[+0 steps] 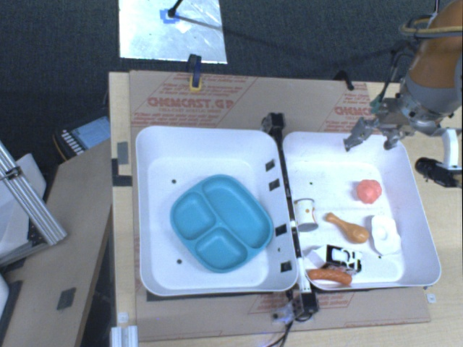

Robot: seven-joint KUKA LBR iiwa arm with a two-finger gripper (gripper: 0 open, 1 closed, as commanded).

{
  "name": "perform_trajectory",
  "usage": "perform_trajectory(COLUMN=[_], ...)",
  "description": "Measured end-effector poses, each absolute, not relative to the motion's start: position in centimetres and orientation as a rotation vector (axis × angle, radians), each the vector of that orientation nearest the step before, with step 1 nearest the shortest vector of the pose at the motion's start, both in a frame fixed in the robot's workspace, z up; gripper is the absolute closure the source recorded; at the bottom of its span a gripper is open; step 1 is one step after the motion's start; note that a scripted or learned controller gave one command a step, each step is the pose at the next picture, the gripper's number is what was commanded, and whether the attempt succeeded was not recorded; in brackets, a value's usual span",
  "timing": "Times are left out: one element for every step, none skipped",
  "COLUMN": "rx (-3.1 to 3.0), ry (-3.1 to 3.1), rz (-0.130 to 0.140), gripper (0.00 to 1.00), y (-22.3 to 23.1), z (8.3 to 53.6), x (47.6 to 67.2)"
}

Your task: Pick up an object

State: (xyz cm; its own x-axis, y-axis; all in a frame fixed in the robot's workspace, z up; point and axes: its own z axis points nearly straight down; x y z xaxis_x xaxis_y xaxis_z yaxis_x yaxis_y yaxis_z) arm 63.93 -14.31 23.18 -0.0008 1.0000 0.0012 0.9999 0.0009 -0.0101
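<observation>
Your gripper (374, 134) hangs over the right bin's (412, 194) far edge, fingers spread and holding nothing, pink ball (368, 191) below it (with other small items), left bin (155, 194) holding a blue tray (221, 223).

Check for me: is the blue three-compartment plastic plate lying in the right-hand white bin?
No, the blue three-compartment plastic plate lies in the left white bin, apart from the small objects.

Pink ball (368, 191), drumstick (346, 227), sausage (329, 275) loose, right bin (412, 194).
</observation>
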Motion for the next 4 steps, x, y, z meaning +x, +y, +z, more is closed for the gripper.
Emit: perform_trajectory(rx=[-2.219,-2.218,-2.220,-2.219], ry=[-2.226,-2.223,-2.221,-2.221], rz=[-0.001,0.002,0.003,0.002], gripper=[0.00,0.00,0.00,0.00], y=[-14.3,-14.6,-15.4,-15.4], z=[23.9,19.3,14.2,8.9], x=[64.2,65.0,64.3,64.3])
